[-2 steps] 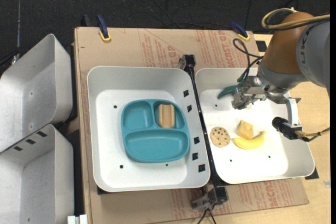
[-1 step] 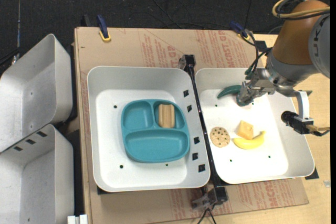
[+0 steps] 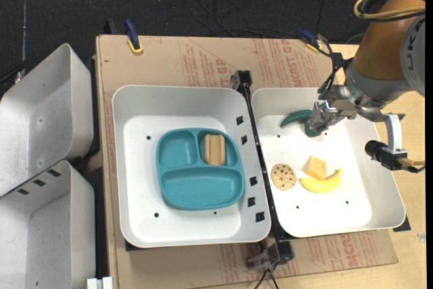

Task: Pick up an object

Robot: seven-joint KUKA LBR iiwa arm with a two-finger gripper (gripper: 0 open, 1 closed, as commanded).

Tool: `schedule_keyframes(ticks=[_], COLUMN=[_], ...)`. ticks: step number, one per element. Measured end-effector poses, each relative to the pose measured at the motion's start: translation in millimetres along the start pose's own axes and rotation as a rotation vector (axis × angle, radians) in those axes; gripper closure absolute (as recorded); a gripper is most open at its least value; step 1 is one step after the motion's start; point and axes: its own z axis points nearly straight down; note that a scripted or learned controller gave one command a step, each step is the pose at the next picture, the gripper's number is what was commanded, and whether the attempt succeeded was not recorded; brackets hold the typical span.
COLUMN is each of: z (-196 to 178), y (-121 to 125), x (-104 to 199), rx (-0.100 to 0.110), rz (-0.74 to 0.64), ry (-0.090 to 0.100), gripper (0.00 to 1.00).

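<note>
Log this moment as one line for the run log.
arm: over right bin | gripper: at teal object, grasp unconfirmed | nearby: cookie, cheese wedge, banana | left bin: teal tray

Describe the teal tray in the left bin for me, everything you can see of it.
The tray is a teal, rounded-rectangle plate, plastic by its look, with three compartments: one wide along the near side and two smaller ones behind. It lies flat, right way up, about mid-floor in the left bin, turned slightly off the bin's edges. A tan, wafer-like block lies in the back right compartment. The tray touches only that block and the bin floor.
</note>
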Motion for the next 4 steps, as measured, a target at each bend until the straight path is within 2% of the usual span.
schedule_keyframes(ticks=[1, 3, 4], z=[-15.8, -3.9, -24.9], y=[-12.9, -33.6, -45.6], x=[52.8, 157.4, 208.1], rx=[0.003, 0.006, 0.0], rz=[-0.006, -0.007, -0.007], ry=[0.003, 0.003, 0.003], gripper=[1.0, 1.0, 1.0])
